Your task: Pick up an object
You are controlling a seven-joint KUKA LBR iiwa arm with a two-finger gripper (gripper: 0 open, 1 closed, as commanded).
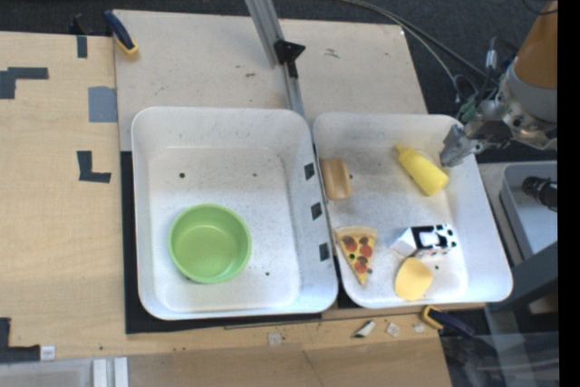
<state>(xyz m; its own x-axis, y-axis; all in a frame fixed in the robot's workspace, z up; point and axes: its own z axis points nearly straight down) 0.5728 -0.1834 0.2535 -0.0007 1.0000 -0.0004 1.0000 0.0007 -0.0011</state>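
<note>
The right bin holds a yellow bottle-shaped toy, a tan bread-like block, a pizza slice, a black-and-white block and a round yellow piece. My gripper hangs at the bin's upper right, just right of the yellow toy's far end and close to it. Nothing shows between its fingers. The left bin holds a green bowl.
A slanted metal pole crosses the back of the bench above the bins' shared wall. Cables run behind the right bin. A yellow-blue clamp lies at the back left. Small scraps lie at the front edge.
</note>
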